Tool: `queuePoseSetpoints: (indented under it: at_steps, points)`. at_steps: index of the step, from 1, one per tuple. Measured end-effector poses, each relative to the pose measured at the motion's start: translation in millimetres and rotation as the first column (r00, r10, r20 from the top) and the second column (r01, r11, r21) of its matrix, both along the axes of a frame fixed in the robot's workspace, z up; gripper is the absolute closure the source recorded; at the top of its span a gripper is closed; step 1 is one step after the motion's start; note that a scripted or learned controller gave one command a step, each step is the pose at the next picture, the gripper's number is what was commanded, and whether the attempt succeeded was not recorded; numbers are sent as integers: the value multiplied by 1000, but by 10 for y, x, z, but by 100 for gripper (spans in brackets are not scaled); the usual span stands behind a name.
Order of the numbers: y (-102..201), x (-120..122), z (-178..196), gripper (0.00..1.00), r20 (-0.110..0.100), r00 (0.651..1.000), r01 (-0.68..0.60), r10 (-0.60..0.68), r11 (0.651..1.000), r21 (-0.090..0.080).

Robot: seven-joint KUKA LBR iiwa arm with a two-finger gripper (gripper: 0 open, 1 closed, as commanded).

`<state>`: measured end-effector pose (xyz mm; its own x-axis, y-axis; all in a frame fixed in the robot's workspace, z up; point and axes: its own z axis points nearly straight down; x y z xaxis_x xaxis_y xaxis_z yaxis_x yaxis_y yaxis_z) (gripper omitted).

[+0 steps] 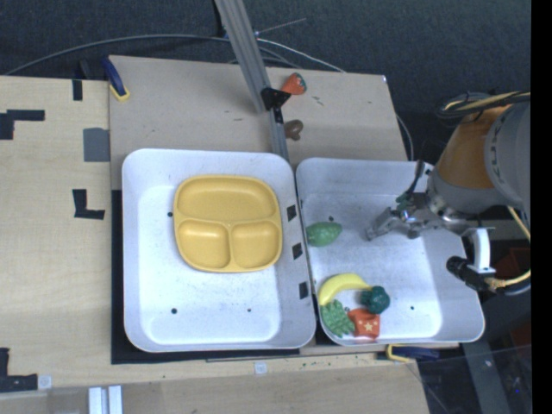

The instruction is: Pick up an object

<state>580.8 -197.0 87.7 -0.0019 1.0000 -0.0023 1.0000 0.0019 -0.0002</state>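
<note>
Over the right bin (448, 317), the hand (376, 228) hovers, grip state unclear, near a green object (323, 233).

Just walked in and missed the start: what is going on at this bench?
A grey robot arm reaches in from the right over the right bin. Its gripper sits low in that bin with nothing visibly between its fingers. A green object lies just to its left, apart from it. A banana and other small toys cluster at the bin's near edge. The left bin holds a yellow divided plate.
</note>
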Motion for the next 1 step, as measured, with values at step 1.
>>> queuePoseSetpoints:
  at_steps: [1]
  points:
    - [7, 2, 113, 100, 0, 1000, -1, 1, 1000, 1]
